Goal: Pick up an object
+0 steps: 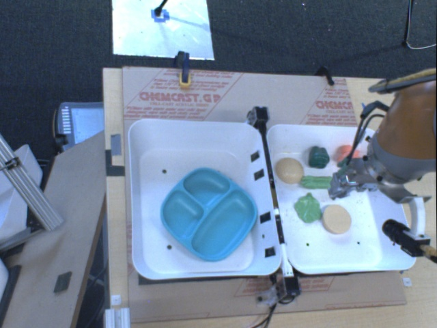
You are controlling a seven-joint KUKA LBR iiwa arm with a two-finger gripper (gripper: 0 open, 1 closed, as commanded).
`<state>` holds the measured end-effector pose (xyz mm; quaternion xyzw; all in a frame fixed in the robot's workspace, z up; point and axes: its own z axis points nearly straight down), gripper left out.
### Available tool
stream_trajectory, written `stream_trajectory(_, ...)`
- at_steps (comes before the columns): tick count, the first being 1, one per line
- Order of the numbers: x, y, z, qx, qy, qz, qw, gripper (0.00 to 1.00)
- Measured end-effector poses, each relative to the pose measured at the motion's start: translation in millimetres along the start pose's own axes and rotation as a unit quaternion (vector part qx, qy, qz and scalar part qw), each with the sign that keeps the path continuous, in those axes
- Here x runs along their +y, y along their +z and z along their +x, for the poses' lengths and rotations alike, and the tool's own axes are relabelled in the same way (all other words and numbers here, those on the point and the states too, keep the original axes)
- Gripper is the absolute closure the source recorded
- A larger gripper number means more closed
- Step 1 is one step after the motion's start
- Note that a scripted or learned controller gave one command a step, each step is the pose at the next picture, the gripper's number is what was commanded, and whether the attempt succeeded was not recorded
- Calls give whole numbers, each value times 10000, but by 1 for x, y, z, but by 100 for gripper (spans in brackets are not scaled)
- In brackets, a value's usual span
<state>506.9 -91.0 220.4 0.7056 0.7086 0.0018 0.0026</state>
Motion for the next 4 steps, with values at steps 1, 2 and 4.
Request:
stream_trajectory(1, 35, -6, 42, 8, -19, 7, 10000, 100)
stream_trajectory(2, 49, -3, 91, 10, -24, 16, 10000, 100)
stream_trajectory(4, 92, -13, 174, 12, -13, 12, 10000, 100)
